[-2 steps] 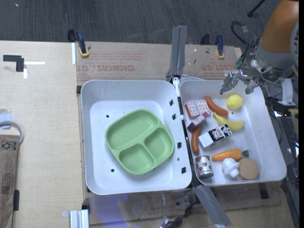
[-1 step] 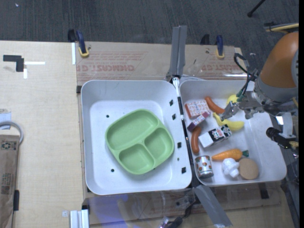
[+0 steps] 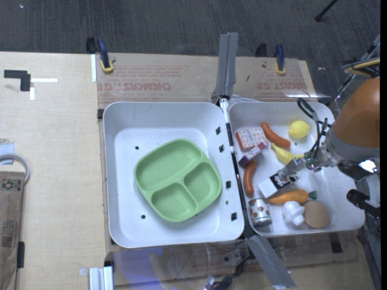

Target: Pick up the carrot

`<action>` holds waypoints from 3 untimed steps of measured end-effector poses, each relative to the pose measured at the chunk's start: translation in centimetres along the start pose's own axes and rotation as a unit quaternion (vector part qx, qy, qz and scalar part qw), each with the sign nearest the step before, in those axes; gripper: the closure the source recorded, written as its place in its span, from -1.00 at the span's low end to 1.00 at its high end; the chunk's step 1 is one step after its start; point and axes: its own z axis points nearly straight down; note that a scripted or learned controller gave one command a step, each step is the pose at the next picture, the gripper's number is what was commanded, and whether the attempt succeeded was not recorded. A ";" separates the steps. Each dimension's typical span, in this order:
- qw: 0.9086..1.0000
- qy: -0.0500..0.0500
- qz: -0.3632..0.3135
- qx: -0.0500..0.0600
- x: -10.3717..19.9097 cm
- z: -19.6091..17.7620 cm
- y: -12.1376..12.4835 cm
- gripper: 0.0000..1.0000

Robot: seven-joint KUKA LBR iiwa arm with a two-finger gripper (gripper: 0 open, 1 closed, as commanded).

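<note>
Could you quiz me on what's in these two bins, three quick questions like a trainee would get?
1. True or false: the carrot lies in the right bin.
2. What sits in the left bin? A) green divided plate B) blue bowl C) red cup
3. Fill in: just below the carrot, beside the white garlic, lies a brown ____.

Key: 1 true; 2 A; 3 egg. The end effector hovers just above the carrot in the picture, with nothing seen between its fingers.

One fixed camera looks down at a slant (from fairly high) on the pale wooden surface (image 3: 54, 162), the far edge toward twelve o'clock.
</note>
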 end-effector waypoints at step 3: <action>0.964 -0.005 -0.267 -0.001 2.1 -0.1 -3.2 -1.00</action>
